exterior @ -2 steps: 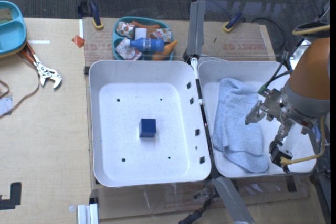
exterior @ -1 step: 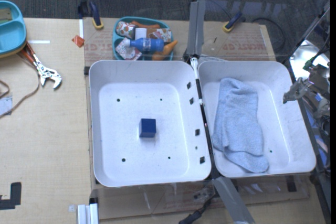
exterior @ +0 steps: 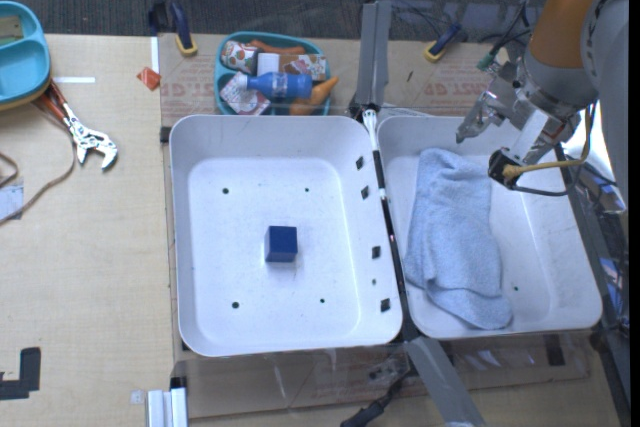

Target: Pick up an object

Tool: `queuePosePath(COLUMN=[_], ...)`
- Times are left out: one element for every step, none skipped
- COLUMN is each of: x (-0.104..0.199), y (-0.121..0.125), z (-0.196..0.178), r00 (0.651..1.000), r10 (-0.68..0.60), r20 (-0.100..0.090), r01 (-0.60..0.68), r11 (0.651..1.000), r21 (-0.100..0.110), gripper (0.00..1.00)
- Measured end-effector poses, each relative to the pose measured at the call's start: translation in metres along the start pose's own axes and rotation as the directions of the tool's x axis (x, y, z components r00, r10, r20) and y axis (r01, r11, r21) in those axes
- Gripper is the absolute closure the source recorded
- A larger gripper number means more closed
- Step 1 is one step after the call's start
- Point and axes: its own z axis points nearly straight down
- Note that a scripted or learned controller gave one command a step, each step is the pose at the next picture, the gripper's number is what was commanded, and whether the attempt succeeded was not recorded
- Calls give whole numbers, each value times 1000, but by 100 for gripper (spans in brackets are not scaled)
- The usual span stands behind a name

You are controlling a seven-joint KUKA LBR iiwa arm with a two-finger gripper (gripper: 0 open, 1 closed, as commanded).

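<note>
A small dark blue cube (exterior: 282, 243) lies on the floor of the left bin (exterior: 200, 315), a little below its middle. A crumpled light blue towel (exterior: 455, 235) covers the left half of the right bin (exterior: 560, 285). My gripper (exterior: 487, 145) hangs over the far edge of the right bin, just above the towel's top right corner. Its fingers are spread, and it is open with nothing between them. The grey arm with its orange band (exterior: 565, 10) comes in from the upper right.
A teal bowl (exterior: 272, 75) with packets and a bottle stands behind the left bin. A wrench (exterior: 85, 140) and a teal tray (exterior: 20, 55) lie on the wooden bench at left. A metal post (exterior: 372, 55) rises between the bins.
</note>
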Motion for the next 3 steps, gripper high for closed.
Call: queuePosePath(x=[-46,-135,-164], y=[19,-5,-44], z=[23,33,20], r00=[951,979,985], r10=[-309,-206,-171], r20=[0,-1,-2], r01=[309,206,171], r11=[951,979,985], r21=[-1,-1,0], gripper=[0,0,0])
